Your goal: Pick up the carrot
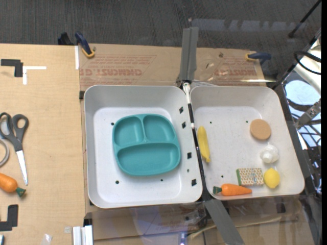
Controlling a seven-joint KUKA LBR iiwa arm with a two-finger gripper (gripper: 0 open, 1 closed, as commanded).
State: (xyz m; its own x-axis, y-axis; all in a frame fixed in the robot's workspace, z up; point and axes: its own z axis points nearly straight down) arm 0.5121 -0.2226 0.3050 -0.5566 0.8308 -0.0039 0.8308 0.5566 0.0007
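An orange carrot (235, 190) with a green stem end lies flat along the front wall of the right bin (230, 103), near its front left corner, its stem end pointing left. Just behind it sit a small patterned box (250, 176) and a yellow lemon (272, 178). A second orange carrot (8, 183) rests on the wooden bench at the far left, outside both bins.
The right bin also holds a yellow banana (204, 143) by its left wall, a tan round disc (260, 129) and a white lump (269, 153). A teal divided plate (147, 144) lies in the left bin (97, 152). Scissors (15, 137) lie on the bench at left.
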